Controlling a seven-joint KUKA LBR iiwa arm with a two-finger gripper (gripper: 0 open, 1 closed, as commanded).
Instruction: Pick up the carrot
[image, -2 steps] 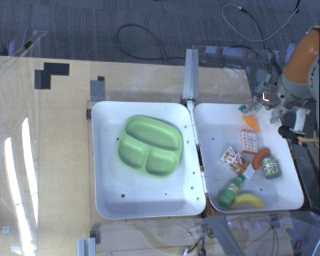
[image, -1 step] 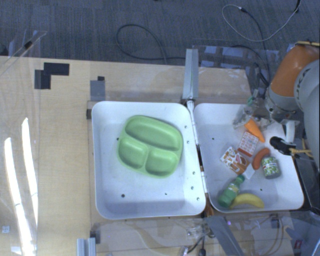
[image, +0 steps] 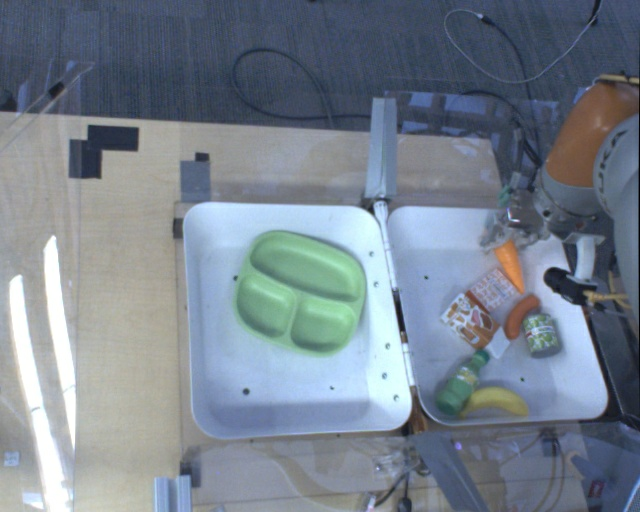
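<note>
The carrot (image: 511, 266) is short and orange, lying in the right bin (image: 430, 330) near its far right side, with its thick end pointing to the back and its tip pointing forward. My gripper (image: 510, 228) hangs directly over the carrot's thick end, low and touching or nearly touching it. The grey arm with its orange band (image: 590, 140) reaches in from the right above it. The carrot looks to be resting on the bin floor.
Just in front of the carrot lie a red-and-white snack carton (image: 480, 306), a reddish sausage (image: 520, 316) and a small green can (image: 541, 335). A green bottle (image: 462, 386) and a banana (image: 498, 401) lie at the front. The left bin (image: 215, 400) holds a green divided plate (image: 300, 291).
</note>
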